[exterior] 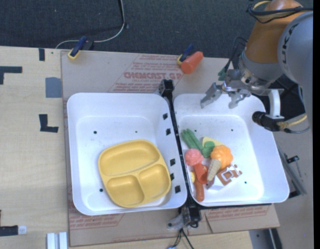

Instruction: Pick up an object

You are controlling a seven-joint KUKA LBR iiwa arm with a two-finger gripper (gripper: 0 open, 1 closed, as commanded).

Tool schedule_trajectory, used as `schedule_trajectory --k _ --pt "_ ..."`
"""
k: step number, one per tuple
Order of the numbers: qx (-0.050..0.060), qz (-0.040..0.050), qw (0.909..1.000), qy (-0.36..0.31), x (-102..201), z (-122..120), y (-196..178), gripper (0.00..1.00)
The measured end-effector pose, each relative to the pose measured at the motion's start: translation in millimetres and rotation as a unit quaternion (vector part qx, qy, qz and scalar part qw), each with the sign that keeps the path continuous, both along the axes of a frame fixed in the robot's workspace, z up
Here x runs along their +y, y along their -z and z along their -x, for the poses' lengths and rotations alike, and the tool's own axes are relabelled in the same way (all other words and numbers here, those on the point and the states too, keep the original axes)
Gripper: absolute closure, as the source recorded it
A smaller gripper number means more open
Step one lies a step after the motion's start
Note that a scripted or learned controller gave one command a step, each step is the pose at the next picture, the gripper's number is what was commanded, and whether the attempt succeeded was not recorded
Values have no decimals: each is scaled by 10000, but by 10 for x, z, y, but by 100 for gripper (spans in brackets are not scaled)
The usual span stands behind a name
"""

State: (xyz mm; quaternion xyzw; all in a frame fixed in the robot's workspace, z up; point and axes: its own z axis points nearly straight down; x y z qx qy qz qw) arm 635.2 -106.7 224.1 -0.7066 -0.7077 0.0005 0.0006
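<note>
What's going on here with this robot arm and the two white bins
A grey and orange robot arm reaches in from the right, its gripper open above the far edge of the right bin, holding nothing. That bin holds a pile of toy food near its left side. The left bin holds a yellow divided tray. Nothing has been picked up yet.

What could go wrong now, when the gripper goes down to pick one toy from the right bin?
1. The toys lie in a tight pile in the right bin, so the gripper may catch two at once or push them apart.
2. The pile sits close to the divider between the bins; the gripper might strike it.
3. The gripper hovers over the far rim, away from the pile, so a straight descent would likely miss.
</note>
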Motion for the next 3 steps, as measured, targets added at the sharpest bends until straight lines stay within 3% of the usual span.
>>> schedule_trajectory --k 1,2,3 --pt "-9 -1 10000 2 108 354 1295 0" --pt "-62 19 10000 7 41 767 1359 0" --pt "-59 17 10000 3 43 755 1255 100"
